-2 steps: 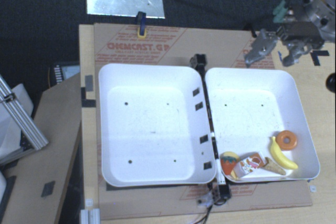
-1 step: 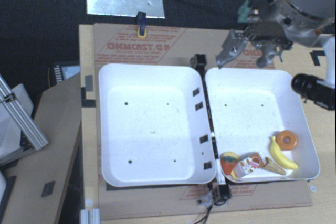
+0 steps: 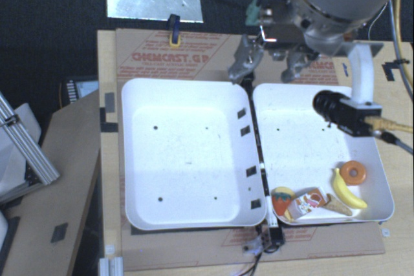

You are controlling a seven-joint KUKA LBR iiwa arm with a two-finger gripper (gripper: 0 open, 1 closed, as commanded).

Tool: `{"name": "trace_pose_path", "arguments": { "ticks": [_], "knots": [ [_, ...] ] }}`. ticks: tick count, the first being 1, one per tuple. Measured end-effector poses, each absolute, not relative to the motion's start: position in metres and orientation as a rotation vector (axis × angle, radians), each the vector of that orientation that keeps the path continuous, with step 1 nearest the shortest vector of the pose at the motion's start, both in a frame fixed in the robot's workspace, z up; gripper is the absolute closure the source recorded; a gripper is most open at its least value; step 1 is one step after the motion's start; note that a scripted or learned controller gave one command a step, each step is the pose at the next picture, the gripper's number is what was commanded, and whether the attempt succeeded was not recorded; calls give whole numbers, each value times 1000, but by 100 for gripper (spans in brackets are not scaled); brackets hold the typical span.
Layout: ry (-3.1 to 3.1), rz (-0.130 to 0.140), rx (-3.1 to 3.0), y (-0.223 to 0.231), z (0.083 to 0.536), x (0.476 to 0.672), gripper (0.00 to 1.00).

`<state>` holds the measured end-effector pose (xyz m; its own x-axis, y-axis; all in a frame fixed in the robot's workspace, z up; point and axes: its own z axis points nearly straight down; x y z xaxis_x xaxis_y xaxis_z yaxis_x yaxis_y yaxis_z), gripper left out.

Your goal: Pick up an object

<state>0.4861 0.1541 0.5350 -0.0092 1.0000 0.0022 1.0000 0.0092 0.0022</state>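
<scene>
The fingers (image 3: 270,68) hang spread and bare above the bins' far rims, arm cropped by the frame's top.

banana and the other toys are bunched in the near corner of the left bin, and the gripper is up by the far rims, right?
Not quite. The camera view shows the banana and the other toys bunched in the near corner of the right bin, not the left bin. The gripper is indeed up by the far rims.
</scene>
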Motion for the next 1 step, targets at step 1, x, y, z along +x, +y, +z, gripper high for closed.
{"name": "trace_pose_path", "arguments": {
  "ticks": [1],
  "knots": [
    [-2233, -5, -2209, 218, 535, 486, 0]
  ]
}}
